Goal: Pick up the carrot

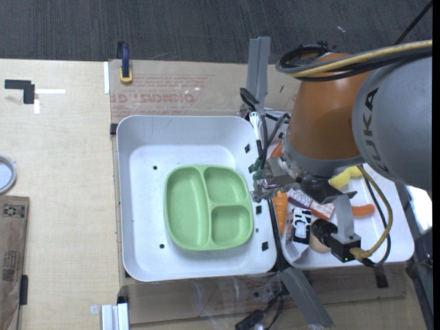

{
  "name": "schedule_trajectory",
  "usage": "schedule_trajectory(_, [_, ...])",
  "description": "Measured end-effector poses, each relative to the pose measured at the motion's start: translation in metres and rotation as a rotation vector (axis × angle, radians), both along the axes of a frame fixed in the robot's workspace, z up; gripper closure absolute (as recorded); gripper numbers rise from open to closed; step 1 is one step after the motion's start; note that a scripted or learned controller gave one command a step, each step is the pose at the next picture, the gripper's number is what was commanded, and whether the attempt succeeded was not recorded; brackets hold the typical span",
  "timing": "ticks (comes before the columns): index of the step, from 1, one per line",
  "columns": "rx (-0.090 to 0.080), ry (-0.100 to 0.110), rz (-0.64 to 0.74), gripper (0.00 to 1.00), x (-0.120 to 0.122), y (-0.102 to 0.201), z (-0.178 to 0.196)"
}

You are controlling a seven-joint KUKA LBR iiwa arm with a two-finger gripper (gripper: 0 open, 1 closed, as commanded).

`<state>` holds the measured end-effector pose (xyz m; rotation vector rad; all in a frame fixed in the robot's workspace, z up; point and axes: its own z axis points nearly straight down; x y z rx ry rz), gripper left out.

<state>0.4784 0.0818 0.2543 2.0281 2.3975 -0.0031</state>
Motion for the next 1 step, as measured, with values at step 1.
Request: schedule_trajectory(1, [-0.001, 0.002, -0.044, 1.00, -0.0003, 0.0285, 0.0873])
